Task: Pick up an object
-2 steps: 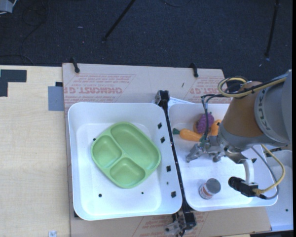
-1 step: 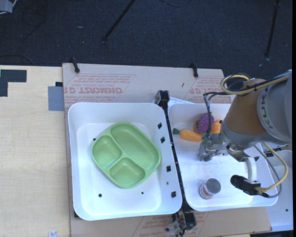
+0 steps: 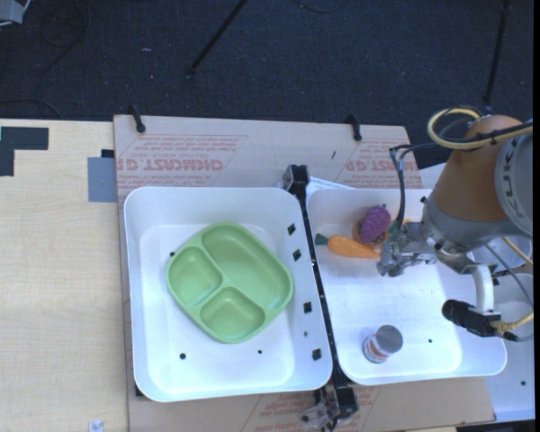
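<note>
Lying near the back of the right white bin [image 3: 432,349], the small orange toy carrot [image 3: 351,247] looks light, stiff and smooth, best pinched across its thicker middle. The gripper [image 3: 391,261] hangs just beside its tip. A purple grape cluster [image 3: 373,224] and small can [image 3: 382,344] share that bin; the left bin [image 3: 153,331] holds a green divided plate [image 3: 229,281].

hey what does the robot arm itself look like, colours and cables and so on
The arm has a grey body with a broad orange band above the wrist. A yellowish cable loops on top and thin dark cables run along it. The gripper is small, grey metal. A black, yellow-tipped part hangs beneath.
</note>
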`<state>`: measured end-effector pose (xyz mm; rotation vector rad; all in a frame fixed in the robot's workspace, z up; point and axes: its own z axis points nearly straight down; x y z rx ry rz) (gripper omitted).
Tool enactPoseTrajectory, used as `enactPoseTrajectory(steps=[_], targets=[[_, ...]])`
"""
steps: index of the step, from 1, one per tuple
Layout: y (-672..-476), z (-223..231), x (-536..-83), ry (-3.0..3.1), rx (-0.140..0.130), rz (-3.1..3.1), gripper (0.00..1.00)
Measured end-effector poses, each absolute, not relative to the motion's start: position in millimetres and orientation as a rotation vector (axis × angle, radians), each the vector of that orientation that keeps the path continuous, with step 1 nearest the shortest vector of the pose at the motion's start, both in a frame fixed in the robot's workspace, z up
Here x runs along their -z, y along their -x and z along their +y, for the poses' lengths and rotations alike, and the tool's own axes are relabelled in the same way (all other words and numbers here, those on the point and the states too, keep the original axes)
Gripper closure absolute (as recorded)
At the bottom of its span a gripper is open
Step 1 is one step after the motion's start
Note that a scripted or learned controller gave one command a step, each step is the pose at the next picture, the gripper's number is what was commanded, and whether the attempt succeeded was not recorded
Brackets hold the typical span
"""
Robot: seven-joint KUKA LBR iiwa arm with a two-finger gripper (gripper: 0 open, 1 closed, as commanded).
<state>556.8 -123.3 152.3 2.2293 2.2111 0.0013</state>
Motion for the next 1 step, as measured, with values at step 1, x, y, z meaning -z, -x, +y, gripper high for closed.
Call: enactPoseTrajectory(steps=[1], targets=[[-559.2, -122.9, -215.6, -2.219, -0.003, 2.220, 1.00]])
